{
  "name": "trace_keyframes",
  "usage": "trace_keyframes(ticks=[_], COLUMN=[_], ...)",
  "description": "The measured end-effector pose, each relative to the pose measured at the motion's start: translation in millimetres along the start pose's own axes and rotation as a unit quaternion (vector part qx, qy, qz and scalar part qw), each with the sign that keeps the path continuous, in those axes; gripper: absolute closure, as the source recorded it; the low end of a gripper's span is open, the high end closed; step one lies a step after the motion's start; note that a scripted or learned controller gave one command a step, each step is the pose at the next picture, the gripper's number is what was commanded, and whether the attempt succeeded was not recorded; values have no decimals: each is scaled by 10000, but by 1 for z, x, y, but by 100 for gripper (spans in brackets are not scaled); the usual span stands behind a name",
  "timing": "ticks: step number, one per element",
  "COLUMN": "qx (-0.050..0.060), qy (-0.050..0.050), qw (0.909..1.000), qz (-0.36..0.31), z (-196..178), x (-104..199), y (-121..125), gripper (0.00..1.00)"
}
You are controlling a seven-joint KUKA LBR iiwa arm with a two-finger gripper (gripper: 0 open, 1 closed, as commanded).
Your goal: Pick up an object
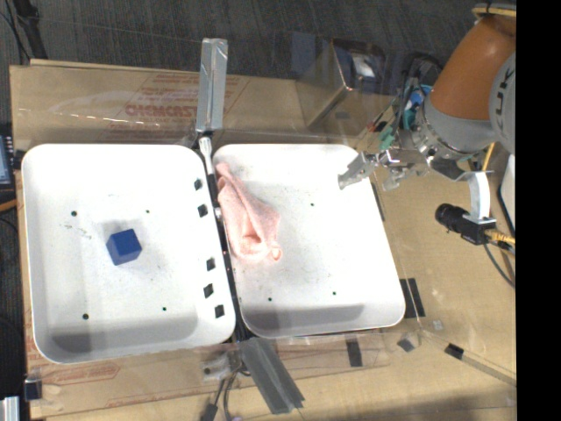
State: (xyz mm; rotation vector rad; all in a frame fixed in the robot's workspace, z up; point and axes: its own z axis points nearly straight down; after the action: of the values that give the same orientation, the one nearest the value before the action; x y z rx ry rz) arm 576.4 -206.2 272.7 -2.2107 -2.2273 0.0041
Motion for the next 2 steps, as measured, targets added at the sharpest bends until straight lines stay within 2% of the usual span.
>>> trace_keyframes(ticks=[1,2], qx=[8,-33], qy=[-2,-8], qw=[9985,9927], qz=[-543,-1203], z=[121,179], x=[65,101], y=[10,-2], gripper=[0,0])
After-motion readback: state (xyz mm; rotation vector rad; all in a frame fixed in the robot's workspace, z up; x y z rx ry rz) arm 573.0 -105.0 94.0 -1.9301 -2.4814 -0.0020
